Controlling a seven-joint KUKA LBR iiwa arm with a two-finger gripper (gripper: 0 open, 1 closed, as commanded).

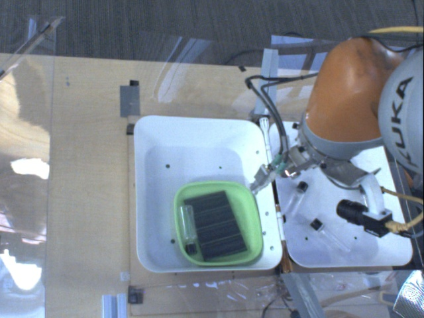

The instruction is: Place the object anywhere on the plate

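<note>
Two bins side by side on the bench [79, 177]; left bin [199, 138] sits centre frame, right bin [344, 244] at lower right, rims touching along a shared edge; plate [248, 207] lies in the left bin, toward its lower right corner, near the shared edge; a ribbed slab [218, 225] lies on the plate, filling most of it; a small tube-like item [188, 225] lies on the plate just left of the slab, touching it; arm [351, 98] enters from upper right, hanging over the right bin; gripper [268, 174] sits over the shared edge, just above the plate's upper right rim; two small bits [316, 224] lie in the right bin, apart from each other.
</note>
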